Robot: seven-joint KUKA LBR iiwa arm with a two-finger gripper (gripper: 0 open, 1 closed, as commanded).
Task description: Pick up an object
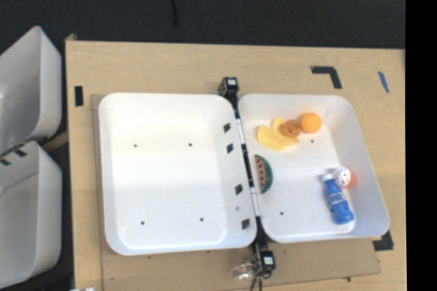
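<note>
One fixed camera, high above the bench (205, 67), looking down at a slant.

It stands far enough back to take in both white bins (left bin (164, 173), right bin (307, 214)) side by side mid-frame, with dark floor across the top.

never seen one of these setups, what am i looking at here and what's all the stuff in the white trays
This is one picture from a camera fixed above a wooden bench, looking down at a slant. Two shallow white bins sit side by side, clipped together along the middle. The right bin holds toy items for a robot arm to pick up: an orange ball, a small brown piece, a yellow banana-like piece, a watermelon slice and a blue bottle. The left bin is where picked things could go.
</note>
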